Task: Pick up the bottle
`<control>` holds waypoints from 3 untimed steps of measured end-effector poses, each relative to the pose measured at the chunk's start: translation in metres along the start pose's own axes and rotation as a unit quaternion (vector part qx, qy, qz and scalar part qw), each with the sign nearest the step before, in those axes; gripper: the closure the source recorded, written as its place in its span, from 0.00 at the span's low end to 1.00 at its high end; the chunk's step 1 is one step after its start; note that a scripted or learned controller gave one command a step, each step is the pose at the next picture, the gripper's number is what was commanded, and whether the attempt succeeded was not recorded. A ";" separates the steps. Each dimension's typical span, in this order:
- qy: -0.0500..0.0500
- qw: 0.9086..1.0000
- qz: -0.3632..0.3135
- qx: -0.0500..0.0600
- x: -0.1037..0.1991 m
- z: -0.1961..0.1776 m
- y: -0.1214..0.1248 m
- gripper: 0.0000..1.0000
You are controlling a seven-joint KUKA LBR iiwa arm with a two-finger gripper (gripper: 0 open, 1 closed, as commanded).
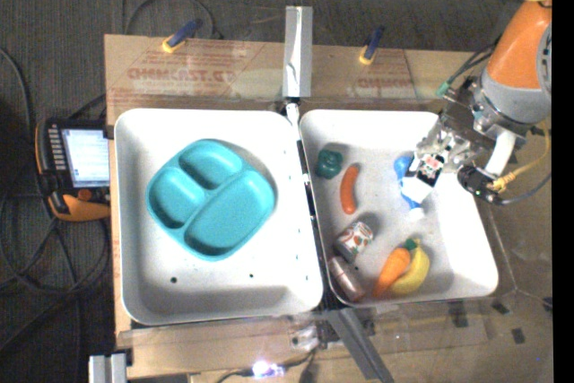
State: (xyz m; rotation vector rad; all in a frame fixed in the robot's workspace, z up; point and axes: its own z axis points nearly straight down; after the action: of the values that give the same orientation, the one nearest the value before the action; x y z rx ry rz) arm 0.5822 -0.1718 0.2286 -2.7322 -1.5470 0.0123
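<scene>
Hovering over the right bin's upper right part, my claw [432, 159] hangs just above the white floor, and whether it is open or closed I cannot tell from this slanted look down; its dark and white parts blur together with what lies under it. Right at its tip sits the bottle [411, 181], as I judge it: a small blue and white thing lying on the floor of the right bin [466, 282], near the bin's right wall; the claw touches or overlaps its upper end, but I see nothing clearly clamped, so I do not call it held.

It looks like light plastic, stiff enough to take a squeeze, smooth and likely slippery; lying on its side, it may roll or squirt out if I pinch off centre. I would take it across the middle of its body, square to its long axis.

To its left lie an orange sausage-shaped toy [348, 188] and a dark green piece [329, 162], both well apart from it; a can [354, 239], a carrot [393, 269] and a banana [413, 272] lie lower in the bin; the left bin [134, 282] holds a teal divided plate [212, 196].
</scene>
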 end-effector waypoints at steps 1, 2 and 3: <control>0.009 1.000 -0.015 -0.001 -0.026 0.125 0.000 1.00; 0.000 0.999 -0.039 -0.001 0.008 -0.069 -0.043 1.00; 0.002 0.988 -0.157 0.001 0.026 0.060 -0.023 1.00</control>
State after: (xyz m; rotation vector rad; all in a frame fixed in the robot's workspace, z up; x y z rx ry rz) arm 0.5758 -0.1379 0.1689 -2.4521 -1.9531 0.0093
